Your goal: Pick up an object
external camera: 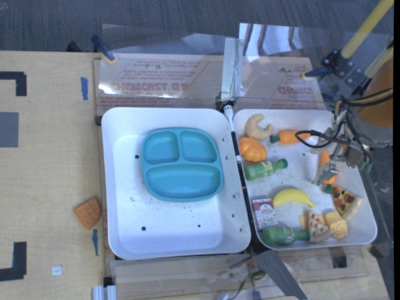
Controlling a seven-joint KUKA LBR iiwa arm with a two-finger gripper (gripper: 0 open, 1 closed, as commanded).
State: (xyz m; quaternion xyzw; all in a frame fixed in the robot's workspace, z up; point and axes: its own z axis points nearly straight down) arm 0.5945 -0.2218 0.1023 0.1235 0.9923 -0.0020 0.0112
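Observation:
The right bin [369, 220] holds several toy foods: a croissant [257, 127], an orange pepper [252, 149], a carrot [289, 137], a green bottle [265, 169], a banana [294, 197], a pizza slice [345, 200], a red and white packet [265, 212] and a second green bottle [284, 234]. My gripper [327, 179] hangs low over the right side of this bin, just above and left of the pizza slice, right of the banana. A small orange piece [323, 158] shows beside the gripper's body. Nothing is seen held.
The left bin [125, 224] carries a blue divided plate [182, 164]. A brown waffle toy [88, 212] lies on the wooden bench left of the bins. Another pizza slice [317, 225] and a yellow piece [338, 225] sit at the right bin's front. Cables [312, 137] loop near the wrist.

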